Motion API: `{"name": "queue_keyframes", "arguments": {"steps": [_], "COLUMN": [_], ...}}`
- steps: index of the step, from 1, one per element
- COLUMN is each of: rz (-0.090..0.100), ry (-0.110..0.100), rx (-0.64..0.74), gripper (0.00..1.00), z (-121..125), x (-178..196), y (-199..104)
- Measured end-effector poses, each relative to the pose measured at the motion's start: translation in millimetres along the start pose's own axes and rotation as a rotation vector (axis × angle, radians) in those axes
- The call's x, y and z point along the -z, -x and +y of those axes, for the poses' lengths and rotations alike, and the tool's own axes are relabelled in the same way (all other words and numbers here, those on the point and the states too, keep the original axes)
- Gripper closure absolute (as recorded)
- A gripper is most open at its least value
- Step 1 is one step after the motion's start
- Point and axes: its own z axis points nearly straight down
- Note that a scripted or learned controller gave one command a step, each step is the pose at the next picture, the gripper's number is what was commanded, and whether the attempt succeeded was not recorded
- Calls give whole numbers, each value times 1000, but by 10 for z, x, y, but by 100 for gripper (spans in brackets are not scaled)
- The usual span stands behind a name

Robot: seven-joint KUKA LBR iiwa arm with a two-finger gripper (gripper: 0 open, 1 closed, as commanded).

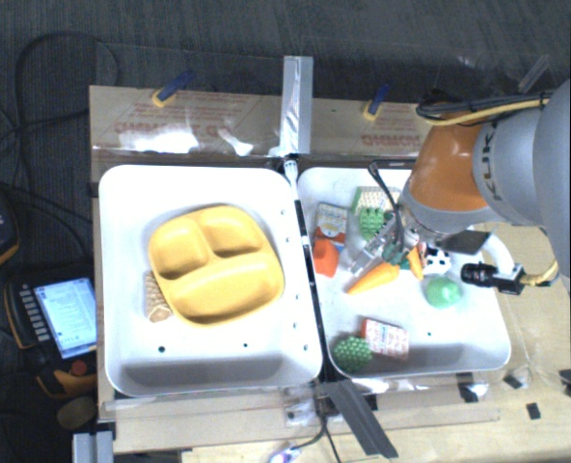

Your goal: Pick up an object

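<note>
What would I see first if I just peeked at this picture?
The big yellow divided tray jumps out first, sitting in the left bin. Next comes the grey arm with its orange band, reaching in from the right over the right bin. Its end effector is down among small toys there, right by an orange carrot, with a green ball nearby.

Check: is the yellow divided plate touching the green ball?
Apart. The camera view shows the yellow divided plate in the left bin and the green ball in the right bin, with both bin walls between them.
</note>
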Motion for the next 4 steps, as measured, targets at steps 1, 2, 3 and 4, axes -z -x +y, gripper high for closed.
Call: {"name": "queue_keyframes", "arguments": {"steps": [1, 2, 3, 4], "rz": [13, 13, 13, 12], "ry": [-5, -7, -8, -8], "rx": [-7, 48, 36, 36], "gripper": [100, 100, 100, 0], "z": [420, 1067, 1552, 1551], "x": [1277, 1363, 931, 933], "y": [-498, -558, -843, -840]}}
